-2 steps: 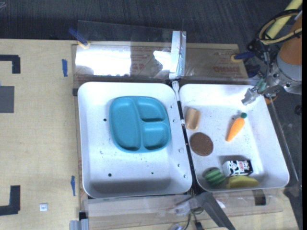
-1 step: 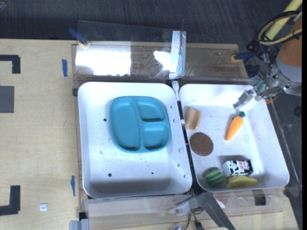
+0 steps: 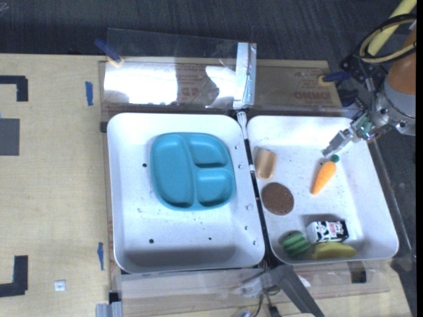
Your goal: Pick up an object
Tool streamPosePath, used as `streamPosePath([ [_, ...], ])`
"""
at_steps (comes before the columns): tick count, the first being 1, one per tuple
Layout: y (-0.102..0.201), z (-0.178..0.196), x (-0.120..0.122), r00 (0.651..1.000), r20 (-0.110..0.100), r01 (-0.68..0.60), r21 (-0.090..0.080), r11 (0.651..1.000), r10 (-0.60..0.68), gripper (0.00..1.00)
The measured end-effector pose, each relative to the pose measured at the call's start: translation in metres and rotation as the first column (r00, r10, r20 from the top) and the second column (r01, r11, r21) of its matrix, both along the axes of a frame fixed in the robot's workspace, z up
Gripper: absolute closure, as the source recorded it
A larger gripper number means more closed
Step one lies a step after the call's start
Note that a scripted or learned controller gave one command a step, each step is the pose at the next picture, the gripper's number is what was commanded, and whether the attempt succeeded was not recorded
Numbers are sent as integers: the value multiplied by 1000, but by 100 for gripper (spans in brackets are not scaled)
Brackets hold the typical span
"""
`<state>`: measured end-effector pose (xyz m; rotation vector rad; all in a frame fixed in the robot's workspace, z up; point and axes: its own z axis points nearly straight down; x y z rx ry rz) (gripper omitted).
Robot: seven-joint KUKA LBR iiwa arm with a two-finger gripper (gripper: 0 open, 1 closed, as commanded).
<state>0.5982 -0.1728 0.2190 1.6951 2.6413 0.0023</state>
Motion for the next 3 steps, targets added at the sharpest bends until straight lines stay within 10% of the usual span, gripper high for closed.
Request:
streamPosePath([
  [1,-15,-126,-5,997,-1,82,0,997,-82,0],
  [2,58,-131,36,966,4,-258,-5,966,258,0],
  [3,109,-31,23,863,6,-505,-5,863,505,0],
])
